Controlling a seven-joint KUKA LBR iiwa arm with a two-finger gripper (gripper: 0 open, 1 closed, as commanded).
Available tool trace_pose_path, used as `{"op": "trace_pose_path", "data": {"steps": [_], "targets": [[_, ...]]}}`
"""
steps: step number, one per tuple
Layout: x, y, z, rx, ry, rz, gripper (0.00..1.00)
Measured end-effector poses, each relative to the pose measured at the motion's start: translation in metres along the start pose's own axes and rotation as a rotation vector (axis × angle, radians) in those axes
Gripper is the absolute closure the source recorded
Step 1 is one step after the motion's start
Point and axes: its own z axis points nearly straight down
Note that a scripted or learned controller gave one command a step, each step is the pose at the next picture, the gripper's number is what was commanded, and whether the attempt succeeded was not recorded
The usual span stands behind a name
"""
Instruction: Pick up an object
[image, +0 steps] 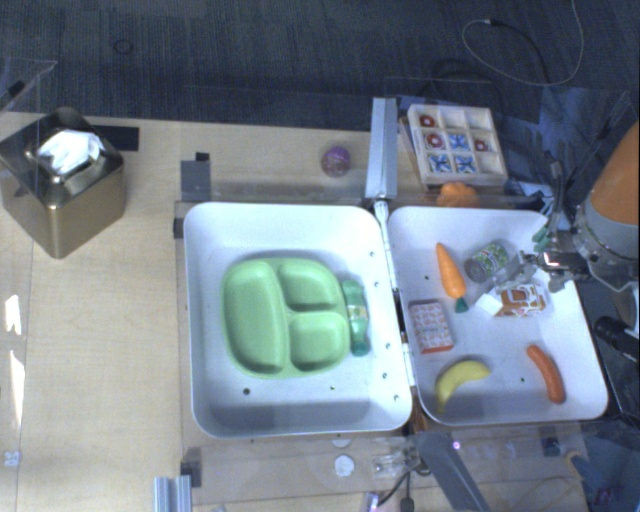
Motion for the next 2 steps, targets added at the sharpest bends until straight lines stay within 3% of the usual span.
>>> {"op": "trace_pose_path", "data": {"steps": [1, 2], "targets": [[0.024, 0.041, 0.093, -0.002, -0.001, -0.210, 0.00], [0.054, 0.081, 0.115, 0.011, 0.000, -0.390, 0.00]]}}
